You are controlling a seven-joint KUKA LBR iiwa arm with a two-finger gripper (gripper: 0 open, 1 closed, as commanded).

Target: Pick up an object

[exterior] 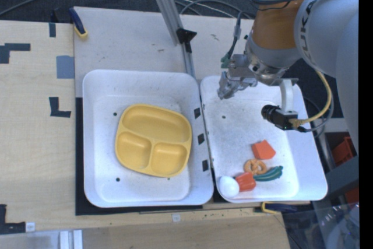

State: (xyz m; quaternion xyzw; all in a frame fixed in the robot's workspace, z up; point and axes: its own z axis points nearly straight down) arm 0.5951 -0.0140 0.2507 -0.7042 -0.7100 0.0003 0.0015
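My gripper [225, 90] hangs over the far left corner of the right bin [233, 125], with nothing visible between its fingers. Small objects lie clustered at the near end of that bin: an orange block [263, 150], a pretzel-shaped piece [254, 167], a green pod [270, 174], a red piece [245, 182] and a white egg [228, 186]. They are well apart from the gripper, toward the front.
The left bin [93, 125] holds a yellow divided plate [153, 140]. A slanted metal post [166, 6] rises behind the bins. A black fitting with cable [281, 116] hangs from the arm over the right bin. Cables run along the back.
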